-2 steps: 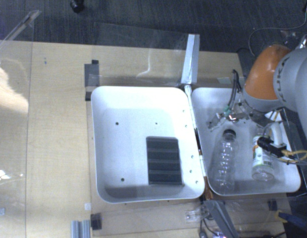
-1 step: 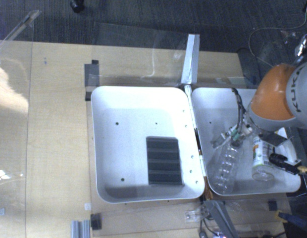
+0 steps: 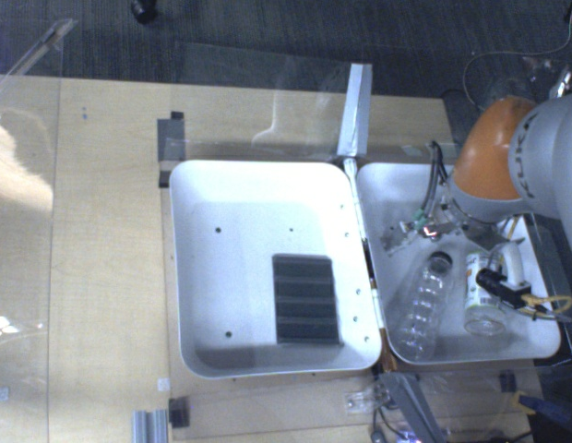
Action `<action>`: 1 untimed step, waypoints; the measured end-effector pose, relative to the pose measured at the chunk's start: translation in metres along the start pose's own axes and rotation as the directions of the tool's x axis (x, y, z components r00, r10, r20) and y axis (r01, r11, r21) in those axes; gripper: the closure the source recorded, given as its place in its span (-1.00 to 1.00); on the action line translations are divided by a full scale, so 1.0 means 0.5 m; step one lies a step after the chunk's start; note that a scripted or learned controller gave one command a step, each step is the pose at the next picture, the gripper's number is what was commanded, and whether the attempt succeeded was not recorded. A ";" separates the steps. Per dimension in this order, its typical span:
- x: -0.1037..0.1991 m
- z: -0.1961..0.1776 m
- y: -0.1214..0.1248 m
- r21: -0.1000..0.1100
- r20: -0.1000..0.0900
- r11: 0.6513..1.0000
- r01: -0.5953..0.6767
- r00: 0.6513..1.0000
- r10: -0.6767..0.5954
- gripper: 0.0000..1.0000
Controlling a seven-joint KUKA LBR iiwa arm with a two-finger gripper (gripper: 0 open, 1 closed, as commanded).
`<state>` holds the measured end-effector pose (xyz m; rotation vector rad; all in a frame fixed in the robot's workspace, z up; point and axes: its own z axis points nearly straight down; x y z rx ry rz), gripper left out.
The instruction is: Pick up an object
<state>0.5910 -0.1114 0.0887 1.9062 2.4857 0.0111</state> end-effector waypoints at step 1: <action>0.002 0.004 0.110 0.003 0.000 0.999 -0.035 0.999 0.035 -1.00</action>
